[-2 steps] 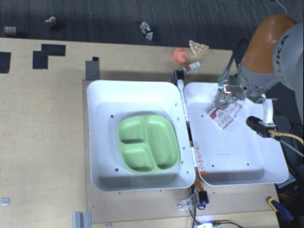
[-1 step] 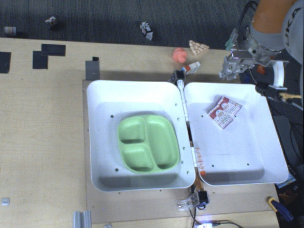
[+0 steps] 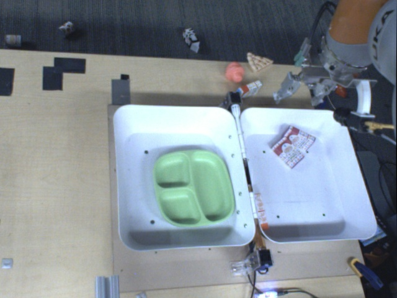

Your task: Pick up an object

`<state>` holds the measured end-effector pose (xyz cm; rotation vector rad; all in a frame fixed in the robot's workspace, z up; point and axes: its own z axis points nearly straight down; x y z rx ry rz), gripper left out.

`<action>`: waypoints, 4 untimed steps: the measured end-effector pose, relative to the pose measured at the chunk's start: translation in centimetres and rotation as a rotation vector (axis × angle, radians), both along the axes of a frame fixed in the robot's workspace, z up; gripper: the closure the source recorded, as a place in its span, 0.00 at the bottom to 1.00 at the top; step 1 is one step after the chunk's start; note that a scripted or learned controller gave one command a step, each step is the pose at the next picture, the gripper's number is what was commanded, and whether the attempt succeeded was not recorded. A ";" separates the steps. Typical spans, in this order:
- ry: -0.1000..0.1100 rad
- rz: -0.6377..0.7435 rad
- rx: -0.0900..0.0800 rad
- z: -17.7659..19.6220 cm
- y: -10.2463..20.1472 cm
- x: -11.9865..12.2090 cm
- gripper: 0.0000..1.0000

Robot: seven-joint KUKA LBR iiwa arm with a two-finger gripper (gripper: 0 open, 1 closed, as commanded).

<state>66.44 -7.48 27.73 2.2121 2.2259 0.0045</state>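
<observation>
1. The jaws (image 3: 304,87) hang at about one o'clock in the view, above the far rim of the right bin (image 3: 353,166). Two metal fingers appear spread apart with nothing between them, so they look open and empty.
2. At about seven o'clock from the jaws, well apart from them, a small red-and-white packet (image 3: 293,145) lies flat on the floor of the right bin, in its far half, turned at a slant. It is the only loose thing in that bin and the likeliest thing to pick.
3. The packet looks light, thin and flat, probably card or foil, so it may slide on the smooth white floor or buckle under a hard pinch. The jaws would best close across its shorter width, coming straight down over its middle.
4. The left bin (image 3: 124,166), at nine o'clock, holds a green divided tray (image 3: 193,187); it looks stiff, light and wide, and only its rim would give a hold.
5. On the table (image 3: 56,166) beyond the bins, at twelve o'clock, sit an orange ball (image 3: 234,72) and a pizza-slice toy (image 3: 258,61).
</observation>
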 end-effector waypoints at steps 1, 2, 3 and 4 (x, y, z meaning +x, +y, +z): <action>-0.009 -0.002 -0.002 -14.8 -2.9 0.7 0.00; 0.000 -0.002 0.001 -16.7 -3.6 -2.6 0.00; -0.004 0.002 0.000 -15.6 -3.5 -2.5 1.00; -0.001 -0.002 0.001 -6.0 0.3 -11.5 1.00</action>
